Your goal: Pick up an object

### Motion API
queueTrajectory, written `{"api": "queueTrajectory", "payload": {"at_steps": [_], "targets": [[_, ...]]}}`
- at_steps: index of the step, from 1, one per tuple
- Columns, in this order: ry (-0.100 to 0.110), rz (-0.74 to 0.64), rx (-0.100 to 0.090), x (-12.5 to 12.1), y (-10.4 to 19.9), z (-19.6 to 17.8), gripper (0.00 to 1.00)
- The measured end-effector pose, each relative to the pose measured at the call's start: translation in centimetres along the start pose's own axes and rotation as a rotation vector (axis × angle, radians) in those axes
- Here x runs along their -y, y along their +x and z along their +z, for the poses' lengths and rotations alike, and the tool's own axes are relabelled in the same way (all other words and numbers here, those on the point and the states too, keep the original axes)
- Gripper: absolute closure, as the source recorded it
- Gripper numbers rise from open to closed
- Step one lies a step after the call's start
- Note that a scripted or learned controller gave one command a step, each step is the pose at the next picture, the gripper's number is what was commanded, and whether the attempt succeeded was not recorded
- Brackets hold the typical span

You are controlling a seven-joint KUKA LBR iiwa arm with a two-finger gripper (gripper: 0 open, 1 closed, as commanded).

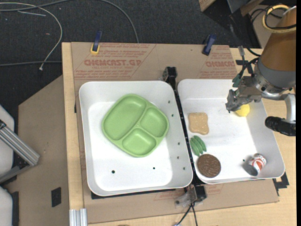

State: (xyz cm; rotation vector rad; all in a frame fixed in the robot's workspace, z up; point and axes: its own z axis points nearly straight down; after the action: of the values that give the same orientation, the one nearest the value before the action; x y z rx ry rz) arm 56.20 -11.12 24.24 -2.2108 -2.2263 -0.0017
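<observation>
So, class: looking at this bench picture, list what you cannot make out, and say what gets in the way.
- Yellow object in the right bin: the claw covers part of it, so its shape is unclear.
- Claw: too dark and small to tell whether it is open or shut.
- Red and white object: too small and blurred to identify.
- Arm: cut off by the right edge.

the bench, topped with a brown cardboard sheet [141, 58] printed in red lettering, bears two shallow white plastic bins side by side: left bin [94, 121], right bin [273, 145], rims touching.
</observation>
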Motion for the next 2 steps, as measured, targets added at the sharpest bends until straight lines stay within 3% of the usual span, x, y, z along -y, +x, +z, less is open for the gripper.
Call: {"api": "queueTrajectory", "payload": {"at_steps": [2], "targets": [[-0.004,0.001,0.002,-2.3,10.6,-1.1,1.0]]}}
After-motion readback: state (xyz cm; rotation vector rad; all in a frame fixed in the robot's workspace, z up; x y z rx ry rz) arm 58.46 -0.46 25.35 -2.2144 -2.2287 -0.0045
